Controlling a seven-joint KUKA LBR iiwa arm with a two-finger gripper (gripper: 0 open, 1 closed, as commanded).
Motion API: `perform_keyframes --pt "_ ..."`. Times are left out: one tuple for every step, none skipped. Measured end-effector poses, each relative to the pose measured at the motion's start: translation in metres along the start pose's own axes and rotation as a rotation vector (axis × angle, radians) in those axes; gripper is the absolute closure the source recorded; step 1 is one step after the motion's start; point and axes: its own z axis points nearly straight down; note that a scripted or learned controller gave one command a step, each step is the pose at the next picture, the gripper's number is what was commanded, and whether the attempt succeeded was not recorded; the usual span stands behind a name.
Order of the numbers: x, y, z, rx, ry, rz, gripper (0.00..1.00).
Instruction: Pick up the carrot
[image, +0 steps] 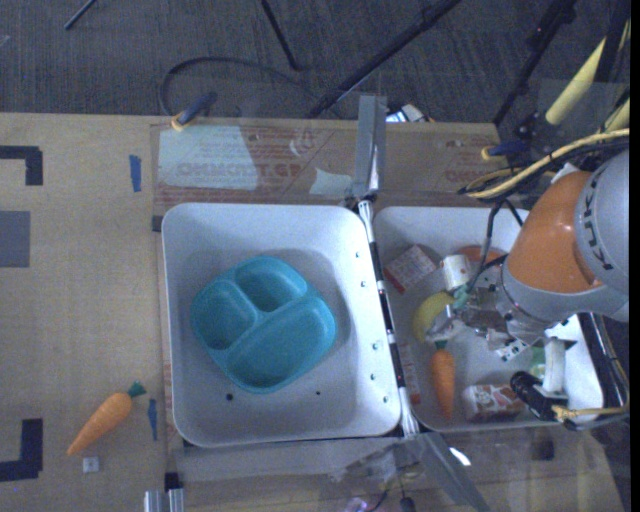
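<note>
Claw (465, 318) on the grey arm (565, 250) with the orange band: reached in from the right and hung low in the right bin (500, 215), just right of a yellow fruit (432, 312). Could not tell whether set wide or narrow, the tip being lost among dark parts and clutter; held nothing that could be made out.

Carrot (442, 380) in the same bin: lay loose on the floor just near of the claw, close to the bin's left wall, pointing near to far with its green top at the far end, just near of the yellow fruit. Second carrot (100, 422) on the bare bench, well apart to the left of the left bin (180, 300), which bore a blue divided plate (265, 322).

Neighbours in the right bin: a red-and-white packet (410, 268) and a small can (457, 270) on the far side, a small carton (490, 400) just right of the carrot.

Likely faults from this pose, as judged:
- Closed on the yellow fruit instead, since it sat nearer the claw than the carrot did.
- Slipped off the carrot's smooth, tapering body if gripped near the thin end.
- Struck the bin wall or the small carton on the way down, given the tight room either side.
- Pushed the carrot aside instead of straddling it, if not lined up across its width.
</note>
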Motion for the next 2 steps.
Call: perform_keyframes --pt "0.0027 -0.0118 0.0250 -0.006 0.003 0.231 0.00" --pt "0.0023 -0.0123 0.0172 -0.002 0.003 0.233 1.00"
